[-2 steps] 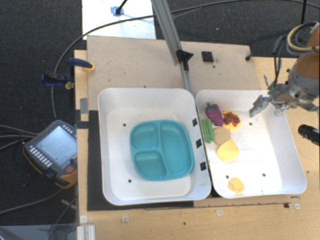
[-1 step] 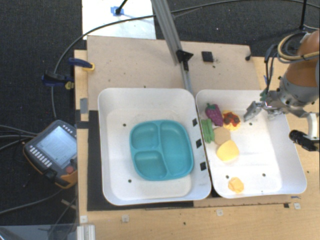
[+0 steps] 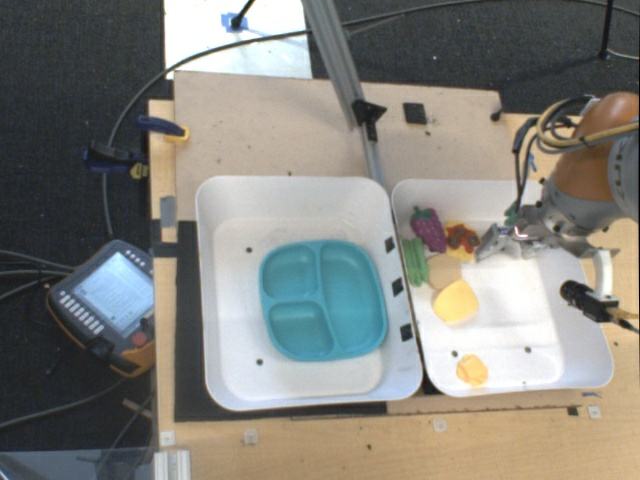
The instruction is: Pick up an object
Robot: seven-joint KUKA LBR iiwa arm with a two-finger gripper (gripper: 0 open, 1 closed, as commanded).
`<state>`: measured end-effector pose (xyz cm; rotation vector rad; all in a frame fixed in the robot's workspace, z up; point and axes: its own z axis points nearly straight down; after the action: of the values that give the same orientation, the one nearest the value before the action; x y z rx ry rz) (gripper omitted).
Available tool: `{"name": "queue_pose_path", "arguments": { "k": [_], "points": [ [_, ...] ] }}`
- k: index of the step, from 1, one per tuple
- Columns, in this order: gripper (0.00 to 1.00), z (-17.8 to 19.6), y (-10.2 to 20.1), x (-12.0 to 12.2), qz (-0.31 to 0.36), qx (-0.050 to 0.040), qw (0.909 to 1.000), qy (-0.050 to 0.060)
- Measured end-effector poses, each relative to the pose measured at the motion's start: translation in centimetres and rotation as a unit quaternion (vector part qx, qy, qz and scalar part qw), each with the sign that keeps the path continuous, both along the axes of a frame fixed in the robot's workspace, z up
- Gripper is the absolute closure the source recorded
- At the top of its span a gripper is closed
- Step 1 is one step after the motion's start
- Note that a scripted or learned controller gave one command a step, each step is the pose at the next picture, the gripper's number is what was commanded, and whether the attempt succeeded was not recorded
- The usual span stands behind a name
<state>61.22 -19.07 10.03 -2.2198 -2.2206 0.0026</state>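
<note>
The right bin [image 3: 530, 328] holds several toy foods. Purple grapes [image 3: 428, 228] lie at its far left, with a red and orange piece [image 3: 461, 238] just right of them. A green piece [image 3: 415, 261] lies along the left wall beside a beige piece [image 3: 443, 272]. A yellow chunk [image 3: 456, 303] sits near the middle, and a small orange-yellow piece [image 3: 472, 370] lies by the front wall. My gripper [image 3: 492, 243] hangs low over the bin's far part, just right of the red and orange piece, pointing left toward it. I see nothing held in it.
The left bin [image 3: 215, 268] holds a teal divided plate [image 3: 323, 298]. A slanted metal pole [image 3: 340, 58] ends at the far edge between the bins. A teach pendant [image 3: 105, 293] lies off the bench at left. A clamp [image 3: 160, 128] grips the bench's far-left corner.
</note>
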Motion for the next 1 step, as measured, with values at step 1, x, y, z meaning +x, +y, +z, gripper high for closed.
{"name": "queue_pose_path", "arguments": {
  "k": [1],
  "points": [
    [1.0, 1.49, -0.03, 0.23, 0.0, -0.001, 1.0, -0.004]
  ]
}}
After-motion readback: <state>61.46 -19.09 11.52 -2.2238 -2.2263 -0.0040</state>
